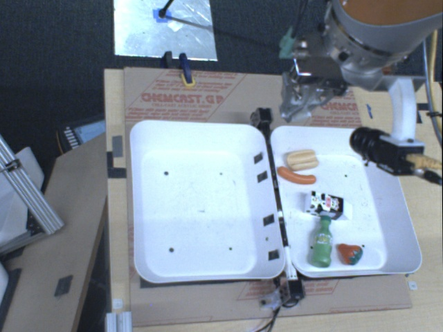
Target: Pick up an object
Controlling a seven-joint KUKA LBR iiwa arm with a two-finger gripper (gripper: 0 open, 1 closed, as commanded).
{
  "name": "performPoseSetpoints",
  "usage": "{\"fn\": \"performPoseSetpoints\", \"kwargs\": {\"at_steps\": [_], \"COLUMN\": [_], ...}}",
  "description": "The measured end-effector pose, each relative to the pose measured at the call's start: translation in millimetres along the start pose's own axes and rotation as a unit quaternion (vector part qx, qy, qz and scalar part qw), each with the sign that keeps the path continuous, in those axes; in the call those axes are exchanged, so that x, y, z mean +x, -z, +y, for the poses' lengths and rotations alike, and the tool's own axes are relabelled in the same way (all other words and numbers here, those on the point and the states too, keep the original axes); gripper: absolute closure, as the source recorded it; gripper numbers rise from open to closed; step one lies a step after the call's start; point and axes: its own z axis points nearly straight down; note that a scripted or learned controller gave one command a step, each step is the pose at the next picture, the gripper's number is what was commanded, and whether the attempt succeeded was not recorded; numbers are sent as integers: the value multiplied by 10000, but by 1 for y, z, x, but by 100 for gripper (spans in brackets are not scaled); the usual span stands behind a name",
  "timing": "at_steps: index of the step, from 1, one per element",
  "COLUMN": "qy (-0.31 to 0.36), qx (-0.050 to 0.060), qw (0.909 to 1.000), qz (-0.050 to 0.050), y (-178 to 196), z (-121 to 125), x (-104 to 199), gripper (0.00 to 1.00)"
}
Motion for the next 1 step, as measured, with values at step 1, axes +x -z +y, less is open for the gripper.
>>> {"fn": "performPoseSetpoints", "kwargs": {"at_steps": [1], "qy": [-23], "qx": [9], "qw": [10000], "qz": [-11], "y": [-3], "z": [82], "x": [22], "gripper": [100]}}
